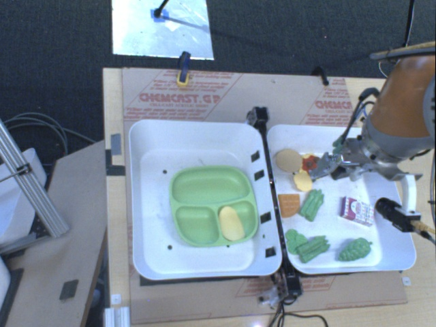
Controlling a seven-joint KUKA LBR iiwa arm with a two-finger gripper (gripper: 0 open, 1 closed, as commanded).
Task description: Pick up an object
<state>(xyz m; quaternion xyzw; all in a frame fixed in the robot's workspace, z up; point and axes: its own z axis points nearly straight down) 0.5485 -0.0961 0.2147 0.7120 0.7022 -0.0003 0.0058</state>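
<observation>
The yellow piece lies in the right bin, small and rounded, smooth like plastic, just beside my gripper. My metal jaws stand low above it, a little spread — nothing is between them. Near it are a tan disc, a red bit, and a flat orange cracker. Further down lie bumpy green vegetables and a small carton. The left bin bears a glossy green tray — in its lower right compartment rests a pale yellow oval.
</observation>
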